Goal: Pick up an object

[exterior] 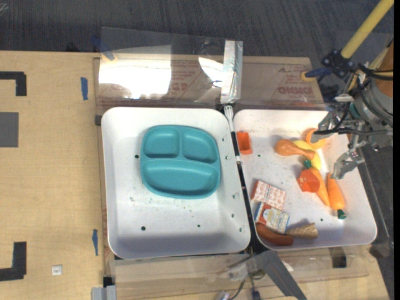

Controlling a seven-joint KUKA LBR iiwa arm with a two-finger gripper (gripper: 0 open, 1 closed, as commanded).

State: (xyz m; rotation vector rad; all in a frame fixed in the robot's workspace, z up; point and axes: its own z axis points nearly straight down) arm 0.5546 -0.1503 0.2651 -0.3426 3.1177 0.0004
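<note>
there, teal plate (181, 161) in left bin (119, 217); toys fill right bin (362, 230).

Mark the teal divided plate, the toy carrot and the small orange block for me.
teal divided plate (181, 161): camera view, on the ridge between its compartments.
toy carrot (335, 194): camera view, on the middle of its orange body.
small orange block (243, 142): camera view, on its top face.

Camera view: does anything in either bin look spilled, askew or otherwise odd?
Nothing looks spilled or broken. The teal divided plate sits flat in the left bin. In the right bin the toy carrot, small carton and other play food lie loosely scattered, some overlapping, which suits a picking bin.
</note>
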